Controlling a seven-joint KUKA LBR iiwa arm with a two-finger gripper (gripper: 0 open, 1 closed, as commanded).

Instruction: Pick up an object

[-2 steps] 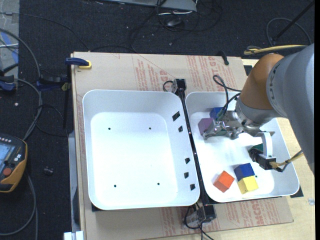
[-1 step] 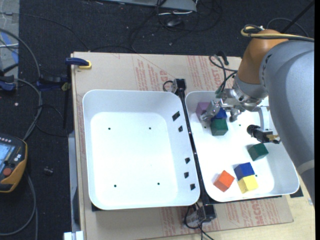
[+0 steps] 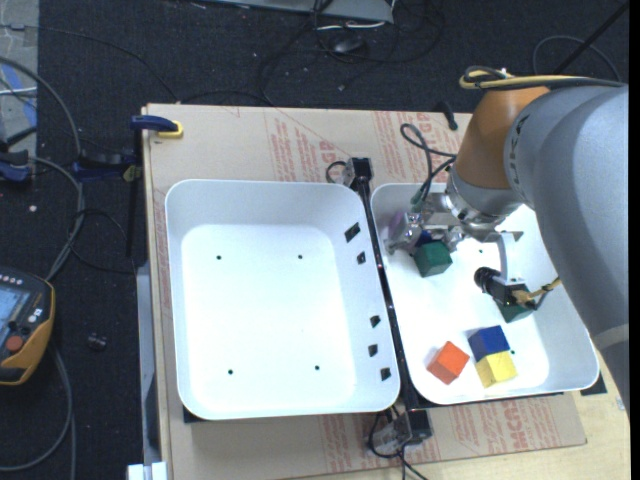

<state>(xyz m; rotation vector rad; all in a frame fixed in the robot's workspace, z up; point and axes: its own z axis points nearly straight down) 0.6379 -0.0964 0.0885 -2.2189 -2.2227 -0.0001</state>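
My gripper (image 3: 432, 240) hangs low over the upper left part of the right bin (image 3: 560, 368), under the grey wrist with its orange band. A dark green block (image 3: 434, 260) sits directly at the gripper's tip, touching or nearly touching it; I cannot tell whether it is gripped. Toward the bin's front lie an orange block (image 3: 449, 361), a blue block (image 3: 488, 341) and a yellow block (image 3: 497, 370), the blue and yellow ones touching. A small dark green piece (image 3: 518, 312) lies near the right side.
The left bin (image 3: 200, 218) stands beside the right one, with a dark divider with clips (image 3: 378, 298) between them. The bulky grey arm covers the right bin's far right corner. Cables and a blue clamp (image 3: 155, 125) lie beyond the bench.
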